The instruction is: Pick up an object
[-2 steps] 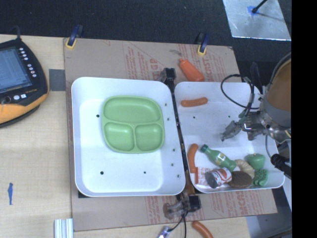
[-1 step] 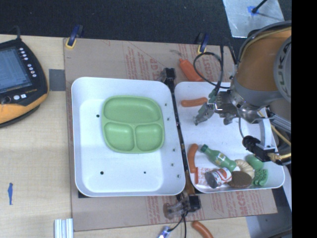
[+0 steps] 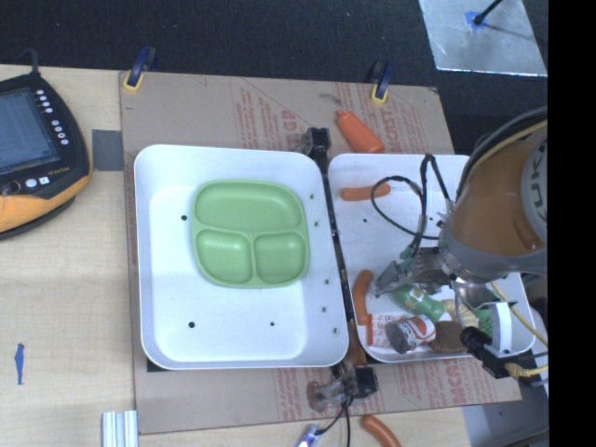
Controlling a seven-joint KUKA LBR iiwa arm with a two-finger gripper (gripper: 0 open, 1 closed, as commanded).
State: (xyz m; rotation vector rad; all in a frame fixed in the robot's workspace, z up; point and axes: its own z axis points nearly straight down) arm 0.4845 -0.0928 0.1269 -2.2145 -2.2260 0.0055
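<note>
Nearest, a can [image 3: 406, 331] lies on its side at the right bin's [image 3: 391, 180] front edge. Just behind it the gripper [image 3: 402, 279] reaches low over a green bottle [image 3: 424, 300]; whether the pincer is apart or together cannot be told. Farther left, a green divided plate [image 3: 250, 232] sits in the left bin [image 3: 163, 250]. Beyond the bins lies an orange carrot [image 3: 358, 131]

The arm [image 3: 498, 203] is covering much of the right bin [image 3: 391, 170], hiding its right wall and whatever is lying beneath the wrist. The gripper [image 3: 400, 276] is showing as a dark tangle against that bin's floor, too indistinct to read. A green object [image 3: 419, 299] beside it is lying partly under the arm. Well left of the bin, the pendant [image 3: 33, 152] is running off the edge.
</note>
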